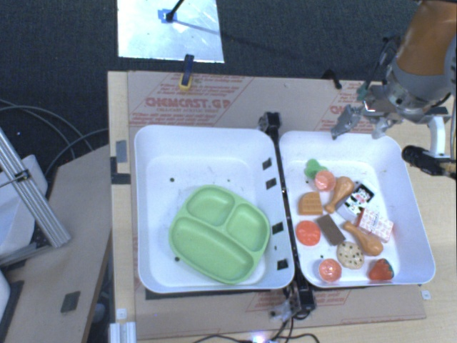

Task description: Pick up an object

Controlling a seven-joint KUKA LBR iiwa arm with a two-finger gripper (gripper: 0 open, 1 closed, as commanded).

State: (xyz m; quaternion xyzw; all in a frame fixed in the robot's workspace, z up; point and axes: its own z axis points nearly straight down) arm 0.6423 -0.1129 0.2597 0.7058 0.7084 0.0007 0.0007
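1. Camera view: two shallow white bins are seen side by side on the bench, the left bin (150, 156) and the right bin (414, 213), with black clips along the seam between them.
2. A green divided plate (220, 233) is lying in the left bin, toward its near right corner, with three compartments visible.
3. A cluster of toy food is gathered in the right bin: a green piece (312, 167) at the far end, an orange round piece (325, 180) just beside it, and a drumstick (341, 191) lying at a slant.
4. An orange wedge (310, 204) is placed near the seam, with a red slice (308, 232) below it and a brown bar (330, 229) touching that slice's right side.
5. A cookie (350, 254), a second drumstick (364, 238), a pink wafer (375, 224), a strawberry (382, 269) and a round peach-coloured piece (330, 269) are found toward the near end.
6. The gripper (362, 123) is held over the far rim of the right bin, apart from the toy food and higher in the frame than the green piece.
7. Its two fingers are spread apart, and nothing is seen between them.
8. The arm's orange band (427, 27) is seen at the upper right.
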